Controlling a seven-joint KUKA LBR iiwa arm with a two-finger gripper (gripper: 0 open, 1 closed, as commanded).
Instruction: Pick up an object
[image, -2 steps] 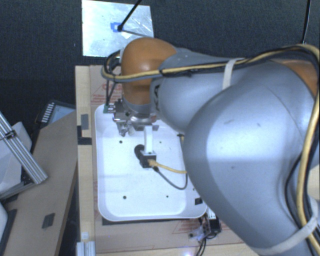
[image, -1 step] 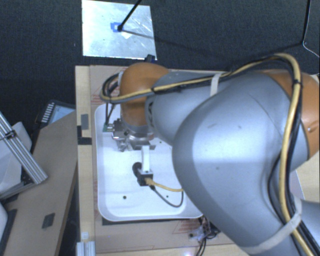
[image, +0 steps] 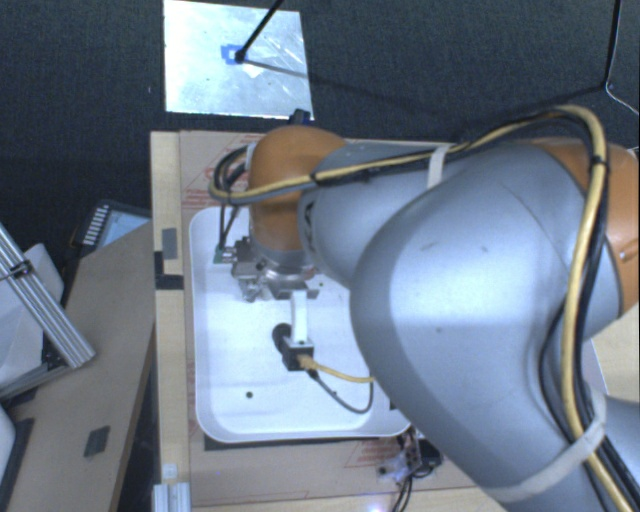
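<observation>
My gripper (image: 258, 284) hangs low over the far part of the left white bin (image: 228, 418), under the orange wrist band (image: 285, 170). A small greenish thing (image: 219, 256) peeks out right beside the gripper's left side; what it is I cannot make out. The gripper's metal body blocks what is beneath it. A tiny dark speck (image: 249, 394) lies on the bin floor near the front.
The big grey arm (image: 480, 300) covers the right half of the view and the right bin. A cardboard-coloured bench edge (image: 170, 300) runs along the left bin. A metal frame (image: 40, 320) stands at the far left.
</observation>
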